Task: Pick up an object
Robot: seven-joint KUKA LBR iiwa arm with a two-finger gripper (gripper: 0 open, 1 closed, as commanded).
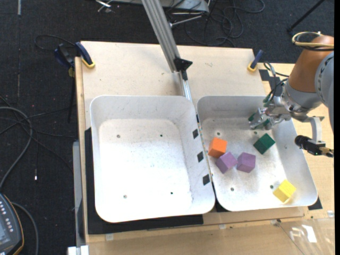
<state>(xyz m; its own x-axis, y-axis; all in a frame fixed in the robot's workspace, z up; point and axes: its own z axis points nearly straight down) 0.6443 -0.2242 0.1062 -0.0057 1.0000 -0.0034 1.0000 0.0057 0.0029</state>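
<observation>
- Gripper (258, 119) sits low in the right bin (297, 198), just above the green cube (263, 143).
- Opening and grasp: cannot tell; the tip is small and blurred.
- Green cube rests corner-on, no long axis.
- Left of it: orange cube (217, 147), two purple cubes (236, 162).
- Yellow cube (285, 190) lies toward the front rim.

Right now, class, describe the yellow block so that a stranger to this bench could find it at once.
Start at the right-hand white bin, the one the arm reaches over. Go to its near right corner, away from the orange block, two purple blocks and green block clustered mid-bin. The yellow block sits there alone, the only yellow one.
</observation>
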